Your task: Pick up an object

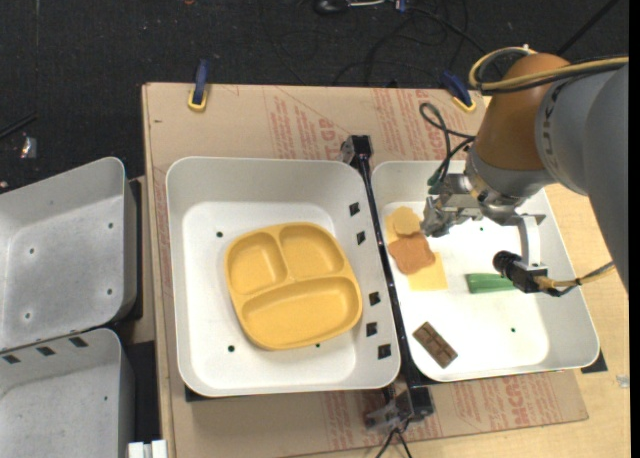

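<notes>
One step in hand: approach | gripper [437,218] low in right bin [570,346], finger gap cannot be told | target: tan food pieces [411,246] beside it, near divider | next: descend squarely, close on one piece

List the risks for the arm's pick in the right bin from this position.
1. The claw hangs over a tight cluster: a round yellow piece, a brown piece and a yellow slice touch or overlap, so it may nudge or catch two at once.
2. That cluster lies close to the divider between the bins, so the claw might clip it.
3. The green block sits under the arm's cable, which might drag it.
</notes>
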{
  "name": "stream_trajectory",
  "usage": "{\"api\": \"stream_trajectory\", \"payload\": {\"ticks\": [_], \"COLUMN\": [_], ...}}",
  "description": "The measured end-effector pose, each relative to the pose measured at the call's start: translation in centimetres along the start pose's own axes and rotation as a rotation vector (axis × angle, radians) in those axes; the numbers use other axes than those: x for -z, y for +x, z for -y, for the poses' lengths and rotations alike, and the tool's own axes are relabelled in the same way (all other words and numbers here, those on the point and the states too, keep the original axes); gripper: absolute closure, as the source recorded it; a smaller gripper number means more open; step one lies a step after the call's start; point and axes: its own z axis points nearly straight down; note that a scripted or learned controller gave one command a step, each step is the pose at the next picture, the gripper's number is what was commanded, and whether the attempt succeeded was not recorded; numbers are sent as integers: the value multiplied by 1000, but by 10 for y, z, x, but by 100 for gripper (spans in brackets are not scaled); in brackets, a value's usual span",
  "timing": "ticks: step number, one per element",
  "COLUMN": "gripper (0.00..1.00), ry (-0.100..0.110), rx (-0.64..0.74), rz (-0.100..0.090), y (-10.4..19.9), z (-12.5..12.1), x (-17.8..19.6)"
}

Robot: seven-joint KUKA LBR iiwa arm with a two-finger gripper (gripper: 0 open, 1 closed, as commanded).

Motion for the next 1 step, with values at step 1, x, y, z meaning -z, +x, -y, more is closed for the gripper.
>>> {"api": "stream_trajectory", "payload": {"ticks": [1], "gripper": [100], "ry": [-5], "rx": [3], "rz": [0], "y": [8], "z": [-3], "x": [60]}}
